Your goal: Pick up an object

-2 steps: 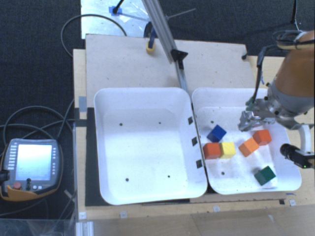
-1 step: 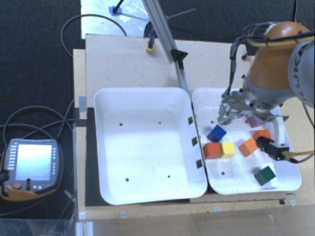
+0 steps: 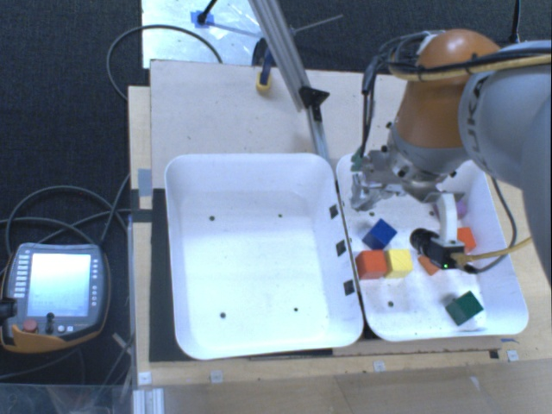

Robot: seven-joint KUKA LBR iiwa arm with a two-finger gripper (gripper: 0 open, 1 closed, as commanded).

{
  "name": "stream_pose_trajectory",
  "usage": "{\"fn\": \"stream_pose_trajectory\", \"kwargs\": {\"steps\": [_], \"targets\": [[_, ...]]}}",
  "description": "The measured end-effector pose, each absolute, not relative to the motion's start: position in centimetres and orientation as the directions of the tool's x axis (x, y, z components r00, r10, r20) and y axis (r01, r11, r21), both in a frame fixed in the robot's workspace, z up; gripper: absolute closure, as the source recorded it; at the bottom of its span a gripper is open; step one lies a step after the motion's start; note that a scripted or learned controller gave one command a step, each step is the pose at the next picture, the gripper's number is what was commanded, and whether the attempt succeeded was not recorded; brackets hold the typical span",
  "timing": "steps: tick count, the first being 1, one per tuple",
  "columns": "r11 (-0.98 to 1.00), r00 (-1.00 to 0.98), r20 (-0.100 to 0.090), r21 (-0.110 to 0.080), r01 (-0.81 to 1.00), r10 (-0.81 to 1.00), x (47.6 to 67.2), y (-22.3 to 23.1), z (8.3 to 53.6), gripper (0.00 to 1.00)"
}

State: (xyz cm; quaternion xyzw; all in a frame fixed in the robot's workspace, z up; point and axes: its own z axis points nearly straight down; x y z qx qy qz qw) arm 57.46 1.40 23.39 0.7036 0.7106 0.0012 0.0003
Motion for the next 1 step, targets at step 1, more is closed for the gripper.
{"fn": "stream_pose_trajectory", "kwargs": {"steps": [1], "targets": [[0.010,-0.010,0.001,0.005,1.000,1.000,59.37,6.90,24.19,1.00]]}}
